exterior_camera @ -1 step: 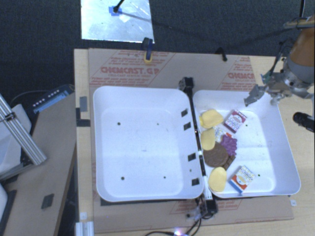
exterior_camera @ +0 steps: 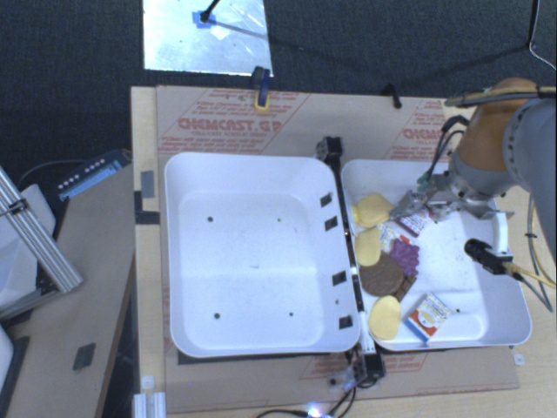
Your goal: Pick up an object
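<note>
The right white bin [exterior_camera: 487, 307] holds several small items along its left side. A pale yellow piece [exterior_camera: 374, 208] lies at the top, with a second yellow piece [exterior_camera: 368, 247] below it and a third [exterior_camera: 385, 318] at the bottom. Between them sit a purple grape bunch [exterior_camera: 405, 255] and a brown round disc [exterior_camera: 381, 278]. A small red, white and blue box [exterior_camera: 429, 315] lies near the bin's front. My gripper [exterior_camera: 416, 205] reaches in from the right, low over the bin's upper part, just above a red and white packet [exterior_camera: 412, 225] and right of the top yellow piece.
The left white bin [exterior_camera: 252, 251] stands beside the right one, with black clips [exterior_camera: 332, 225] along the shared wall. A black cable fitting [exterior_camera: 484, 255] hangs over the right bin's right side. A yellow clamp [exterior_camera: 261, 101] and a metal plate [exterior_camera: 205, 24] lie behind the bins.
</note>
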`<state>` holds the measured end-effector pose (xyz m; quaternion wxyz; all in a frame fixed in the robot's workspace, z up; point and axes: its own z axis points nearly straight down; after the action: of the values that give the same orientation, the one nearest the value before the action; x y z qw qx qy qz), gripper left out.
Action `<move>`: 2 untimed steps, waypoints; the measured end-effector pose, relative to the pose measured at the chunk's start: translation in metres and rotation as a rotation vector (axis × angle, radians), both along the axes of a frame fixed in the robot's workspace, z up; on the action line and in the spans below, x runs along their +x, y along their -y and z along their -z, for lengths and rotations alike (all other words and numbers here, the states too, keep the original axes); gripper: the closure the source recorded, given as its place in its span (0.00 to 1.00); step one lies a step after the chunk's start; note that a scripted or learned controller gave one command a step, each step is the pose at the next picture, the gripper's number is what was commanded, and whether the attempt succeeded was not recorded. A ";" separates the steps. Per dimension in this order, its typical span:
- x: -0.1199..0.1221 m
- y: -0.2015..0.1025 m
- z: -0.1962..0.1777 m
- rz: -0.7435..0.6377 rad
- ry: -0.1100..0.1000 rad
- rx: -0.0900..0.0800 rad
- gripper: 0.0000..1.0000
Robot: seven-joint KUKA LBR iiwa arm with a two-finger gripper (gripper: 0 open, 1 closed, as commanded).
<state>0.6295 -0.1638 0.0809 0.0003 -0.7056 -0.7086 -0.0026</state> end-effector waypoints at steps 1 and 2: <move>0.040 -0.074 -0.015 -0.007 0.003 -0.004 0.00; 0.041 -0.068 -0.030 -0.003 0.013 -0.007 1.00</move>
<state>0.6707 -0.0955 0.1111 -0.0070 -0.7044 -0.7098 -0.0046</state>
